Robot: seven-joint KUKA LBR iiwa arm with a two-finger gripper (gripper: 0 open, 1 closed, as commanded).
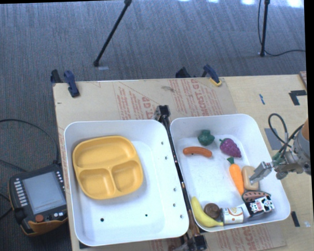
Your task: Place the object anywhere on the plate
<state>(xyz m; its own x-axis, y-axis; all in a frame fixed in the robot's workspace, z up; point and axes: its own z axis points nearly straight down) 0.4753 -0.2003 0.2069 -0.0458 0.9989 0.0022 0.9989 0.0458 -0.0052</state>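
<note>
A yellow three-compartment plate [104, 166] lies in the left white bin [151, 221], with nothing on it. The right white bin [250, 124] holds toy food: a green pepper [205, 137], purple grapes [230, 146], a sausage [197, 152], an orange carrot [236, 178], a tan bread piece [248, 176], a banana [202, 212], a brown donut [212, 210], a small can [233, 214] and a cow-patterned carton [259, 203]. My gripper [259, 173] reaches in from the right, over the bin's right side, just above the bread piece and beside the carrot.
A teach pendant [39, 197] lies on the floor left of the bench. Clamps [71, 83] [212, 74] grip the bench's far edge. Tripod legs [111, 33] stand behind. A cable [279, 127] loops near the arm on the right.
</note>
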